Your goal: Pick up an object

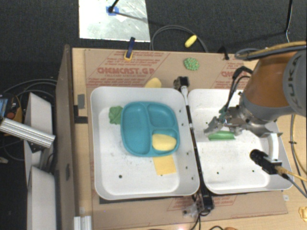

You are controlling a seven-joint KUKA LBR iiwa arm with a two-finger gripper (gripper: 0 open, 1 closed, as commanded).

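Green, slim, lying flat in the right bin (268, 183), near its upper left part: a bean pod (221, 136), long axis running left to right. Probably plastic play food, so light, stiff, a little slick. Best pinched across the narrow middle, jaws straddling the width, not the ends. Gripper (214, 126) poised just above and touching or nearly touching the pod's left end; open or closed, impossible to tell. Not yet lifted. Elsewhere, in the left bin (103, 176): a blue tray (139, 128), a yellow lemon (164, 142), a cheese slice (165, 165).
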